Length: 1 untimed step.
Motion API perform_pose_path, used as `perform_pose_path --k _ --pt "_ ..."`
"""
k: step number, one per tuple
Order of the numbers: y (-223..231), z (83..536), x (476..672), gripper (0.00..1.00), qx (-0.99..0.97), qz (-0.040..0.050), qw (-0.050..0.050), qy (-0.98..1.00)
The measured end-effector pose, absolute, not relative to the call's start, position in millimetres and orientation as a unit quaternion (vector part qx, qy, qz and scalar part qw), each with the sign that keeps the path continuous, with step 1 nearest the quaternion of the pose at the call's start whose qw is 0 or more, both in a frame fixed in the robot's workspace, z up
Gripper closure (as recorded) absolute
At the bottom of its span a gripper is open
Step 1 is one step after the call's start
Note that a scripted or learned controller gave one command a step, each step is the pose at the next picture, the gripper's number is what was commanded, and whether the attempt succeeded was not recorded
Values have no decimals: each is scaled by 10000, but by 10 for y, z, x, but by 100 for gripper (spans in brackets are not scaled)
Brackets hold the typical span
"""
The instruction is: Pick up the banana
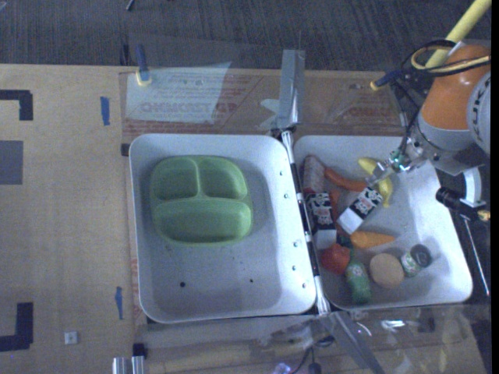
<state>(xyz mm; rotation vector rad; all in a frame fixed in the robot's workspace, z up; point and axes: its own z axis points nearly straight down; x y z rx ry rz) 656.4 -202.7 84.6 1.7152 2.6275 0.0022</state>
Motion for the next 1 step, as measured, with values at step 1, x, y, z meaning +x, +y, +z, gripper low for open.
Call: perform_pose_path --k 1 --pt "-1542 1862 6686 100 5215 7 16 8532"
